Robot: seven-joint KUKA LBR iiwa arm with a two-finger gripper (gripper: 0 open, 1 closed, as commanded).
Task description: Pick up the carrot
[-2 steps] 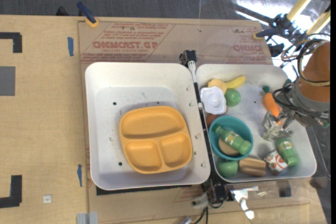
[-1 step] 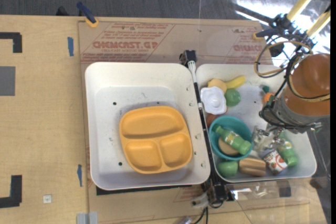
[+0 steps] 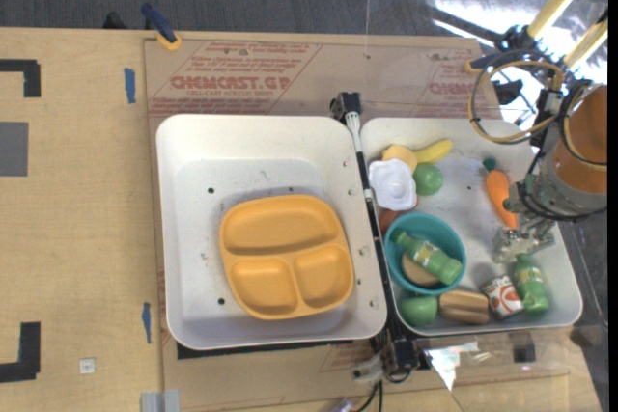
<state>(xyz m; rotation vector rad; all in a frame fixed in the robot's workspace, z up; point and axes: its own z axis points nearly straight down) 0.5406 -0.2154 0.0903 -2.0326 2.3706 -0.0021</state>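
Observation:
The carrot (image 3: 496, 193), orange with a green top, lies in the right bin (image 3: 570, 309) near its right wall, pointing from upper left to lower right. My gripper (image 3: 522, 241) hangs just beyond the carrot's lower tip, over the bin floor, with the arm's orange band above it at the right edge. Nothing shows as held by the gripper. The carrot's lower end is close to the gripper's metal parts.
The right bin also holds a banana (image 3: 431, 151), a white cup (image 3: 393, 185), a green fruit (image 3: 428, 178), a teal bowl (image 3: 445, 232) with a green bottle (image 3: 432, 259), a bun (image 3: 464, 306), a can (image 3: 499, 296) and another green bottle (image 3: 532, 288). An orange divided plate (image 3: 286, 256) sits in the left bin (image 3: 183, 207).

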